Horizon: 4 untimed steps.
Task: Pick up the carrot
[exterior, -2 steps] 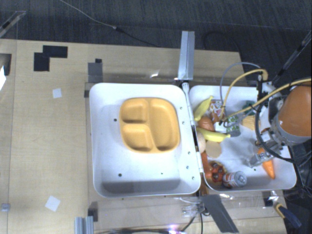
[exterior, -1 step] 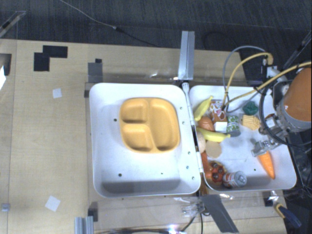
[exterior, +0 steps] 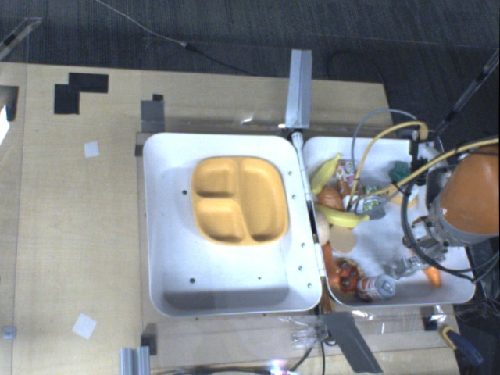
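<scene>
Nearest the camera, along the near wall of the right bin [exterior: 461, 294], a small bottle-like item with a red label [exterior: 375, 287] was seen lying on its side, with a cluster of red, tomato-like pieces [exterior: 344, 272] just to its left. The carrot [exterior: 432, 275], a short orange piece, was found near the right end of that same near wall, and the gripper [exterior: 408, 266] was positioned just to its left, close beside it; whether contact was made could not be determined, and whether the pincer was open or closed could not be told from the view. Above it, the arm's orange band [exterior: 473, 195] was seen at the right edge, trailed by yellow and grey cables [exterior: 391, 135]. Farther back in the right bin, two bananas [exterior: 326, 173] and other mixed items were heaped against the left wall. In the left bin [exterior: 168, 209], a yellow divided plate [exterior: 238, 200] with three compartments was set near the centre. Beyond both bins, a grey metal post [exterior: 299, 88] was mounted at the far edge between them.
</scene>
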Each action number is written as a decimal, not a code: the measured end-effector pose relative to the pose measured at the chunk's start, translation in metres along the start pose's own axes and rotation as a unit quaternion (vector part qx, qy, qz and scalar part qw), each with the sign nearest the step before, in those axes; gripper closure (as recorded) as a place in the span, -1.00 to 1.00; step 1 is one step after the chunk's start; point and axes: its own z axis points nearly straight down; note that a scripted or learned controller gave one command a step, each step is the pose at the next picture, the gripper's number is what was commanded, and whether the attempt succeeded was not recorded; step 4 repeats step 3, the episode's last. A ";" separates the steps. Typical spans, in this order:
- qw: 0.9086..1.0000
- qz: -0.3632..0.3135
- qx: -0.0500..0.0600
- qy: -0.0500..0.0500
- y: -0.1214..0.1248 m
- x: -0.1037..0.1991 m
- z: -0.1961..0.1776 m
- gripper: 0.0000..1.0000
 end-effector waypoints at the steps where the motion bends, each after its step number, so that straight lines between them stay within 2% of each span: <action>1: 0.997 0.076 0.002 0.000 -0.019 -0.004 -0.138 1.00; 2: 0.994 -0.109 -0.001 -0.002 -0.016 0.004 0.000 1.00; 3: 1.000 -0.016 -0.002 -0.003 -0.014 -0.022 -0.053 1.00; 4: 1.000 -0.016 -0.002 -0.003 -0.014 -0.022 -0.053 1.00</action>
